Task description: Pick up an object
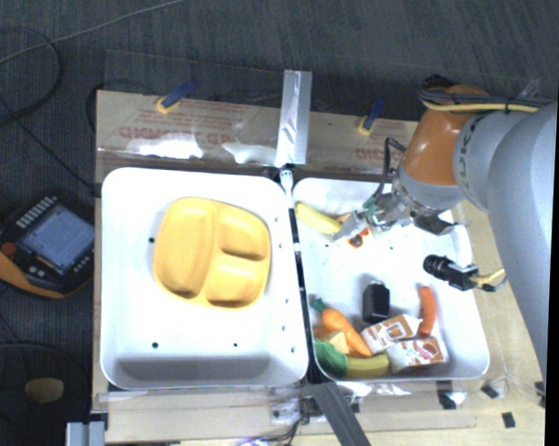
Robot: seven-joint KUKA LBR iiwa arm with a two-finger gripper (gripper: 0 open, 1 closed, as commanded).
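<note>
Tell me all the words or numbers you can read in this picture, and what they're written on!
None can be read for sure.
Cardboard sheet behind the bins: red printed lettering, too blurred to read.
Small red and white cartons in the right bin: printing on them, too small to read.
Handheld controller on the floor: a lit screen, too small to read.

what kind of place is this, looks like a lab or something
Most likely a robotics lab bench set up for grasping trials. A grey robot arm reaches over two white bins, one holding a yellow divided tray, the other toy food like a carrot. A handheld control pendant lies on the carpet.
</note>
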